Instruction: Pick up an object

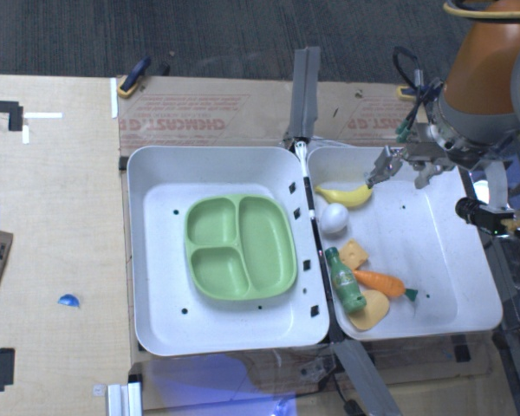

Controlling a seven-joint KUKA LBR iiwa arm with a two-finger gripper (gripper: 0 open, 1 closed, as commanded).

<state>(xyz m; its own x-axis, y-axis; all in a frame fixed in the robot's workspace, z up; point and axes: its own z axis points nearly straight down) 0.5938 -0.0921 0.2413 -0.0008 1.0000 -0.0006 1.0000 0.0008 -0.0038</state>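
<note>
Even, bright overhead light falls across the scene, and the two white bins (147,258) come close to washing out. Shadows are soft and short. A bluish glow marks the near edge of the surface (210,386). The picture is slightly soft and grainy throughout.

I see my gripper (402,166) hovering open just right of the banana (345,196), with the white ball (333,218) below that banana.

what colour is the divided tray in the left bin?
Light green. The divided tray lies flat in the left bin, clearest in the camera view.
</note>
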